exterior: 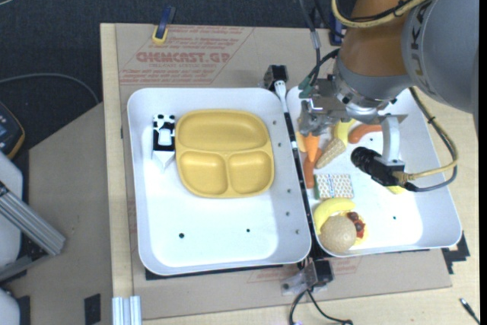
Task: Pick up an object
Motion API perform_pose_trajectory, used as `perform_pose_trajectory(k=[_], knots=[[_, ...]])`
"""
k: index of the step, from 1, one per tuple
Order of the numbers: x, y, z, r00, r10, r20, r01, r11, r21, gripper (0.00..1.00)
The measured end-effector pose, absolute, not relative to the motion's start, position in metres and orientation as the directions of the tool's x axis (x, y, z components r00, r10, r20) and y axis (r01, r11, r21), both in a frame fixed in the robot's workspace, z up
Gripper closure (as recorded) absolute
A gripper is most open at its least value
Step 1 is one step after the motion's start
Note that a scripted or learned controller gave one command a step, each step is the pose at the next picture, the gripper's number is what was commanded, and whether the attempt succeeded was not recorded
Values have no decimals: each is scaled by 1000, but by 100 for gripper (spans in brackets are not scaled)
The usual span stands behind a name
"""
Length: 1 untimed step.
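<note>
My gripper hangs low over the far left corner of the right bin, beside the wall between the two bins. Directly under and in front of it lies an orange toy carrot, with a beige wedge leaning next to it. A yellow piece and an orange-red sausage lie just right of the gripper. Nearer the front are a checkered wafer, a yellow banana and a round tan bun. I see nothing lifted off the bin floor.
The left bin holds a yellow divided plate and a small black-and-white object at its far left. The arm's grey and orange body looms over the right bin's back. A black cable fitting hangs over its middle.
</note>
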State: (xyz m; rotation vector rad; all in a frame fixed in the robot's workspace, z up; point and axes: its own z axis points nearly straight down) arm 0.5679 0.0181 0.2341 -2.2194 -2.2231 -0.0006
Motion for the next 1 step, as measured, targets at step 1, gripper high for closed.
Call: perform_pose_trajectory(k=[1], knots=[[565,12,214,1,1000,0,1000,-1,-4,100]])
